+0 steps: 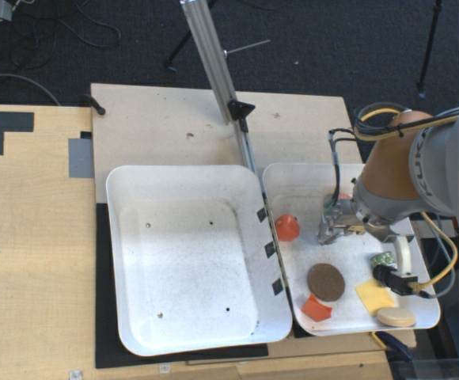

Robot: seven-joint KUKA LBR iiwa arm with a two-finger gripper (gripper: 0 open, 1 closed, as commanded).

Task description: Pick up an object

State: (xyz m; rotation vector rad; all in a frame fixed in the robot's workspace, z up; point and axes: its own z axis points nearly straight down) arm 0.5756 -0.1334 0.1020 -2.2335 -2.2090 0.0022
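Lower vertically onto flat brown round disc (325,282) — just below metal two-finger gripper (333,229), jaw state indeterminate — avoiding orange ball (287,228) left of disc.

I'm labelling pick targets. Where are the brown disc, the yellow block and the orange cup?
brown disc (325,281), camera view, centre of its top.
yellow block (373,296), camera view, middle of its face.
orange cup (287,228), camera view, its side.

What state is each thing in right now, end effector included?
end effector: low over the right bin, fingers unclear
orange cup: lying loose by the divider
brown disc: flat on the bin floor
red block: loose, near edge
yellow block: loose
beige piece: at the corner
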